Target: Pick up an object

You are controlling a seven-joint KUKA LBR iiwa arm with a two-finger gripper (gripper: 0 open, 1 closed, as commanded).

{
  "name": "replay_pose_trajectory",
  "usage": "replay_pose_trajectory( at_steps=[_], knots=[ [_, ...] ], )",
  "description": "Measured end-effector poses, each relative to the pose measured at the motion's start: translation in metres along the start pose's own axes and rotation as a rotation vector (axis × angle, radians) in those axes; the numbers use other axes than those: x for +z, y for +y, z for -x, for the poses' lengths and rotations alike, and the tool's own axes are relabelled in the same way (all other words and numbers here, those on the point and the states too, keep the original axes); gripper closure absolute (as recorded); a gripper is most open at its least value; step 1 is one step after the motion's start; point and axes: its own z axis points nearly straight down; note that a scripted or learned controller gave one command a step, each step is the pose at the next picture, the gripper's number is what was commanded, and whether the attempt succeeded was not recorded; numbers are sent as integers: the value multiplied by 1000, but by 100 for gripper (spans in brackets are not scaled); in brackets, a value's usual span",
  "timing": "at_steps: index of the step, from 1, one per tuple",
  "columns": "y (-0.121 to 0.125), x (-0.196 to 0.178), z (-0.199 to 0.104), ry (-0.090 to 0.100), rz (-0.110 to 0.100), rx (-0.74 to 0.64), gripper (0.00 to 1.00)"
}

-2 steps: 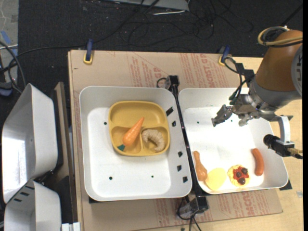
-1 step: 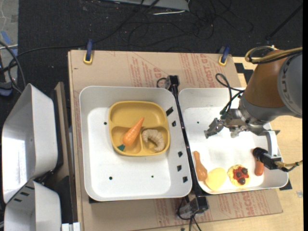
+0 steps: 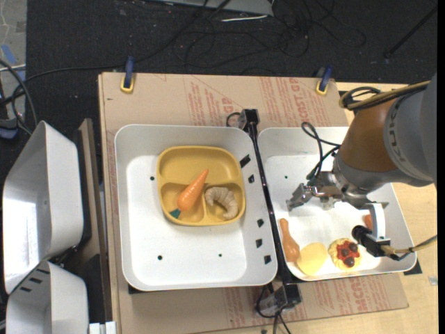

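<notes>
Here we see the grey arm with its orange band (image 3: 375, 141) bent low over the shallow white right bin (image 3: 292, 145). Its two-finger gripper (image 3: 300, 197) points left above the bin floor; whether it is apart or together, we cannot tell.

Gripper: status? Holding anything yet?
Gripper low in right bin, fingers unclear, nothing seen held. Toy food at bin's near edge. Carrot on yellow plate, left bin.

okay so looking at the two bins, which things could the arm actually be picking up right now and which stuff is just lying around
Belongs to the job:
gripper, over the right bin
orange spoon-shaped toy
yellow round toy
red and yellow toy

Lying about:
yellow divided plate in the left bin
toy carrot
toy shrimp
</notes>
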Motion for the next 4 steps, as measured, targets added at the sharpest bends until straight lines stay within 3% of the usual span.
replay_pose_trajectory(
  at_steps=[1,4],
  knots=[
    [2,-14,0,-1,6,2,100],
    [-5,-167,0,-3,11,-6,100]
  ],
)
